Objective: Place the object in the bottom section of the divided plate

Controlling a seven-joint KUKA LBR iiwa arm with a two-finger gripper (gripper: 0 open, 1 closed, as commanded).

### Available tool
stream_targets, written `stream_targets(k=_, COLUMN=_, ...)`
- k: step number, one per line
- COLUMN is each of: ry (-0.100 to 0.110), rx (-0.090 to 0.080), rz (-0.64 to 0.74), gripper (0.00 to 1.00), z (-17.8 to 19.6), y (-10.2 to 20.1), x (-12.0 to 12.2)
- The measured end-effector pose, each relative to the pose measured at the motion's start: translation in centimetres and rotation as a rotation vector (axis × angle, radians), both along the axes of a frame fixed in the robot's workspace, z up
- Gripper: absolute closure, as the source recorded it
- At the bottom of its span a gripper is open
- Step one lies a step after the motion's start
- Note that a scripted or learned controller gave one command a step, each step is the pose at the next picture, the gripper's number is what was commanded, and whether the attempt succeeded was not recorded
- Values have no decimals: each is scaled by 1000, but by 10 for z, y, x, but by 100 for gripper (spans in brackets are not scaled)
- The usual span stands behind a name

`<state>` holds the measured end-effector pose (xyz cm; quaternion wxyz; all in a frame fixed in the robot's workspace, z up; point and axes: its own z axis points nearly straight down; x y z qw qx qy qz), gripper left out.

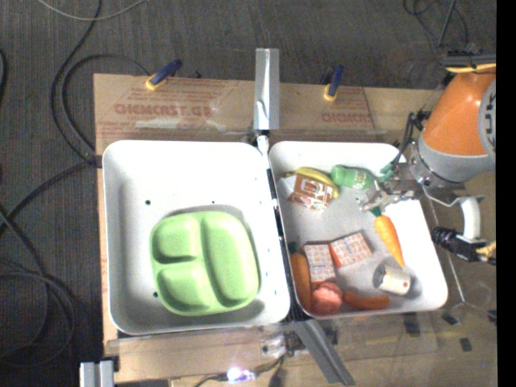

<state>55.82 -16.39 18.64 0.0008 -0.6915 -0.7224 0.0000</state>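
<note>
Claw [377, 202], grip state unclear, hovers beside carrot [390, 239] near right bin's [419, 293] rim; divided plate [205, 260] sits clear

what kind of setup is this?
Likely a robot pick-and-place test bench: two white bins on a clamped board, toy food like a carrot, a green divided plate, loose cables on carpet.

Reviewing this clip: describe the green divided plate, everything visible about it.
The divided plate is light green with a matte, plastic-like look and a rounded-square outline. Raised ridges split it into three sections: one long section along the right side, and two smaller ones stacked on the left. It lies flat and right side up on the floor of the left bin, toward the bin's lower middle, turned slightly askew to the bin's walls. Its sections hold nothing, and nothing touches it but the bin floor.
</note>
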Motion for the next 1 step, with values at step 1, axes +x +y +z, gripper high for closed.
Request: stream_targets(k=1, ry=2, rx=-2, rz=-110, gripper=100, z=58, y=93, x=-33)
